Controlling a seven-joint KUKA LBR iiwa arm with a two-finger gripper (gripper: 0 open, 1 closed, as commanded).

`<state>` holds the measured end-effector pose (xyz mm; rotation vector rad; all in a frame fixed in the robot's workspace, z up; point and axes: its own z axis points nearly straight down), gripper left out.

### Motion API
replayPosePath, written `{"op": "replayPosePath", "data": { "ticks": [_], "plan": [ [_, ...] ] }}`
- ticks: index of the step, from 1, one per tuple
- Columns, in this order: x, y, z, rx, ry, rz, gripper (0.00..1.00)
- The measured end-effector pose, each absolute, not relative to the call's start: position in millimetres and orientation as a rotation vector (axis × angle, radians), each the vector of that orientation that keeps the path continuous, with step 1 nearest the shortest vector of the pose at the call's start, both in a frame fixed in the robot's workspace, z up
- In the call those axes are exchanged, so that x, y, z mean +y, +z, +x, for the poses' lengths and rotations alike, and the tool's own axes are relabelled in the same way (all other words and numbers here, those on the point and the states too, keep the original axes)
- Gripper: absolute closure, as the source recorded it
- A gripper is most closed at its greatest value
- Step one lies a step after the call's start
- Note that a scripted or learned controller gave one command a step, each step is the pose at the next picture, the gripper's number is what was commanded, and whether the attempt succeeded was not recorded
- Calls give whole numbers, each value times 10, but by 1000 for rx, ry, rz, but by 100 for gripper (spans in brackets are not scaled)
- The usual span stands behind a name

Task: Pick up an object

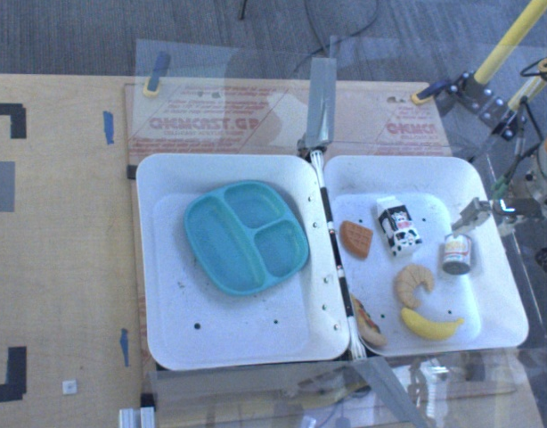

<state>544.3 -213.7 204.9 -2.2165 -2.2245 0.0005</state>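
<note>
Across the right bin point(496, 266): small can point(455, 254) at 3 o'clock, milk carton point(397, 228) at 11, croissant point(413, 283) and banana point(431, 325) toward 6, hot dog point(370, 324) at 7 by the rim. Just above the can, at its 1 o'clock, gripper point(475, 212), spread impossible to tell. In the left bin point(167, 328), teal divided plate point(247, 237).
</note>
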Motion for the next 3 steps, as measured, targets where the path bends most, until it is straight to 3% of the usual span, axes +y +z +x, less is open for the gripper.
{"op": "replayPosePath", "data": {
  "ticks": [1,2,3],
  "plan": [
    [-2058,986,5584,-2109,-1,-2331,0],
    [-2077,1082,5582,-2106,-2,-2335,100],
    [-1315,1937,5955,-2041,1,-2389,100]
  ]
}}
